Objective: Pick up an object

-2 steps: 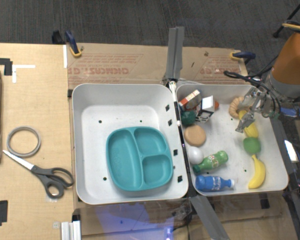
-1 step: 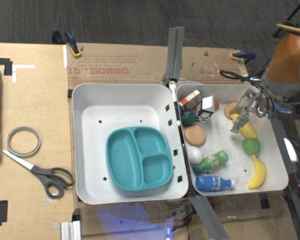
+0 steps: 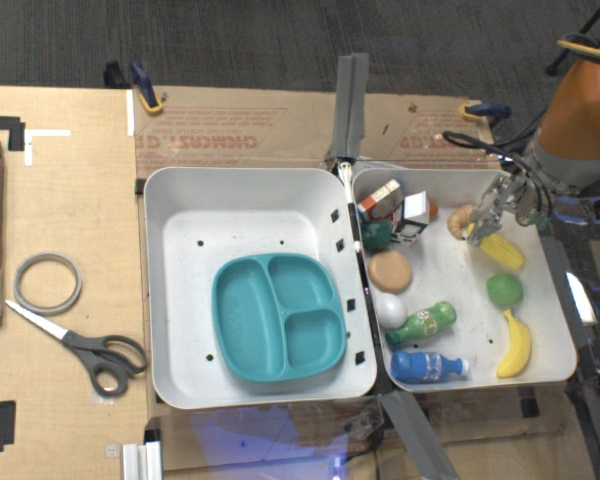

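Gripper [image 3: 477, 230] hanging in right bin [image 3: 555, 268], fingertips just beside tan rounded object [image 3: 461, 219] and yellow corn-like piece [image 3: 502, 251]; finger state unclear, possibly closing. Teal divided tray [image 3: 279, 316] sitting in left bin [image 3: 180, 268].

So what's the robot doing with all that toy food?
The robot arm reaches into the right bin from the side. Its claw hangs low at the far end, next to a tan round toy and a yellow one. Nothing looks lifted yet. The left bin has a teal divided plate.

Arm (orange-banded) reaches in, pincer [image 3: 483, 220] lowered.
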`<state>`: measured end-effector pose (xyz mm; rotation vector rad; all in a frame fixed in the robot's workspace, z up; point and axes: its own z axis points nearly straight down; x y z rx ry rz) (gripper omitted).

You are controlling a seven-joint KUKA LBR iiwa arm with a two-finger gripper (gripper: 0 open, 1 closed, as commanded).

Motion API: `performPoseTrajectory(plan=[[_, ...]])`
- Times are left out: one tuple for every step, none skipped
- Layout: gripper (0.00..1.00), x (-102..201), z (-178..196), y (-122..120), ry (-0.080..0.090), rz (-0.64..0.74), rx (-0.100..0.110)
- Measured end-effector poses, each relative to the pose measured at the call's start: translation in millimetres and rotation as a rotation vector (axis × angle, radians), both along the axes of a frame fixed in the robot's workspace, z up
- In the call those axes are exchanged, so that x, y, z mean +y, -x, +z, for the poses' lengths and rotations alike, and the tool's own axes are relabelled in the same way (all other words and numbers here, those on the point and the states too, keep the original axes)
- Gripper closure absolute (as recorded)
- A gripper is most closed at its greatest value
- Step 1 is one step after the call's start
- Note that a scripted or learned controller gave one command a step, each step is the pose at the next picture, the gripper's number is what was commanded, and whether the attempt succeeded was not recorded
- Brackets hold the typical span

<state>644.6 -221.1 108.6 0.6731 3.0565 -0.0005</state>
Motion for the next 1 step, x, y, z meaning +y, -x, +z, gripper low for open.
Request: performPoseTrajectory(plan=[[1.0,29.0,71.2,5.1,-0.002,-0.037,0.005]])
